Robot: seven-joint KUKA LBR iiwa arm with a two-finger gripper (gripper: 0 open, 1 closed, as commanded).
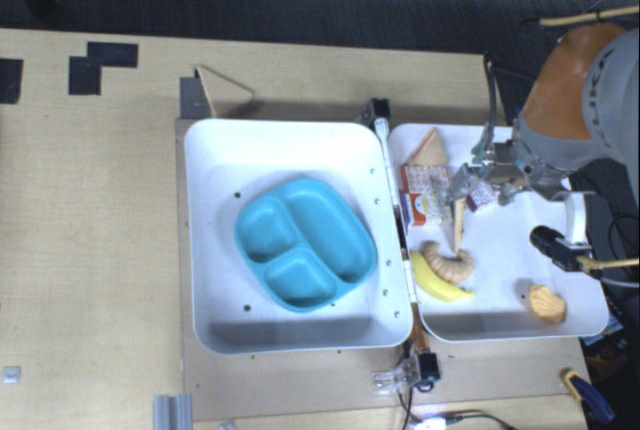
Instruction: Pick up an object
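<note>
Camera view: grey two-finger gripper (478,180) low in right white bin (590,318), grip state cannot tell. Nearest item: slim tan wooden stick (459,224), just below-left, long axis near-vertical. Yellow plastic banana (438,280) beyond.

Grey arm with orange band (590,98): cut off by the right edge of the view.
Gripper (478,180): small and blurred; finger state could not be told.
Small red-and-white printed packet (424,195): print too small to read.
Blue-and-yellow object at bottom right corner (588,394): cut off, kind unclear.
</note>
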